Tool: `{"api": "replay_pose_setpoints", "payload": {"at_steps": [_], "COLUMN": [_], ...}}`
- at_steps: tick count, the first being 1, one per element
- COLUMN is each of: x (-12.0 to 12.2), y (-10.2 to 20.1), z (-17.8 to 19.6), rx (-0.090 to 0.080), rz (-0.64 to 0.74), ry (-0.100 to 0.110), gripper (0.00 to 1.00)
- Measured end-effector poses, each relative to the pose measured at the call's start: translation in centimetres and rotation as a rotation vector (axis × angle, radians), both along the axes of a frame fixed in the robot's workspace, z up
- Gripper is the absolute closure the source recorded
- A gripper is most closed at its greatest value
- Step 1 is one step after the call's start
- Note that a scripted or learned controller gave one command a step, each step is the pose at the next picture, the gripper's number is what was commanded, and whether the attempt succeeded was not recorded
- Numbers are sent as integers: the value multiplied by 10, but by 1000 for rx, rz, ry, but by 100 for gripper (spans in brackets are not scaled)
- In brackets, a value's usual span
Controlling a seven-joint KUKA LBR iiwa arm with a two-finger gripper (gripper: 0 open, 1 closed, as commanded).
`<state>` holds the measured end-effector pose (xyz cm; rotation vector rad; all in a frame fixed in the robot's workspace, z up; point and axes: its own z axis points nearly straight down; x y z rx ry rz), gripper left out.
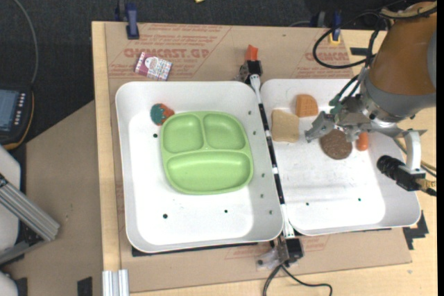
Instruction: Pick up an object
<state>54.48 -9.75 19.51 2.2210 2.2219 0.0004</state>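
My gripper (340, 129) hangs over the right bin (333, 208), in its upper middle part. Its fingers look spread apart, with nothing seen between them, so it reads as open. Directly below it lies a brown round disc (337, 147), partly covered by the gripper. A small orange piece (362, 143) rests just right of the disc. A tan block (284, 126) lies to the left of the gripper, near the bin's left wall. An orange rounded object (306, 105) sits above the block, at the bin's back.
The left bin (139, 197) holds a green divided plate (206, 152) and a small red and green ball (161, 113) at its back left. A pink packet (152, 66) lies on the board behind the left bin.
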Motion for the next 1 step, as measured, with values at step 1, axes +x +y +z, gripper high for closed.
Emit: {"api": "replay_pose_setpoints", "payload": {"at_steps": [1], "x": [39], "y": [-65], "z": [-114], "rx": [-4], "rz": [-3], "ry": [-5], "gripper": [0]}}
